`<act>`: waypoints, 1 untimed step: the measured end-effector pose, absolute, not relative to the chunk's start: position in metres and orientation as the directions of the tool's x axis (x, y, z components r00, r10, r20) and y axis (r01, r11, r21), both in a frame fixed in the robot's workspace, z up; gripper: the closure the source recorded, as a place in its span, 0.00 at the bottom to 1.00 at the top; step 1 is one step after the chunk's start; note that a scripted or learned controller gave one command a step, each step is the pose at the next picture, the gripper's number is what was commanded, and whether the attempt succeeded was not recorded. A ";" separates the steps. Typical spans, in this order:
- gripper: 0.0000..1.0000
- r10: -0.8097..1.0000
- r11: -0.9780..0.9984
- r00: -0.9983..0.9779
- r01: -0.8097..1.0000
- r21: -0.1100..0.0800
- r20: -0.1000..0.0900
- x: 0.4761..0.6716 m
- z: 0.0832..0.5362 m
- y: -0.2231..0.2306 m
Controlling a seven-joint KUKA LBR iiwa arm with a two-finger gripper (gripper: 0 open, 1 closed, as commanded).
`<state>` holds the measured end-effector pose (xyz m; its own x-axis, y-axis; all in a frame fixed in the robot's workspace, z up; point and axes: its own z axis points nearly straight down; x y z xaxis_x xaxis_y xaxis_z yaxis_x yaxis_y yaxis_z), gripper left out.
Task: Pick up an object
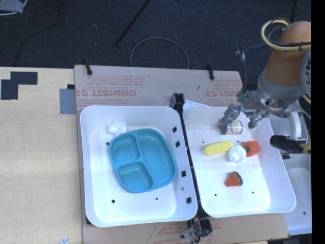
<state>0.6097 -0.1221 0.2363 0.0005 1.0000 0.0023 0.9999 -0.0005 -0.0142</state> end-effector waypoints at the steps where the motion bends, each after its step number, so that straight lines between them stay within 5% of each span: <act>1: 0.00 1.000 0.001 -0.001 1.000 -0.003 0.001 0.612 0.242 -0.122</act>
<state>0.6119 -0.1222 0.2423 -0.0008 1.0000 0.0009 1.0000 0.0008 -0.0032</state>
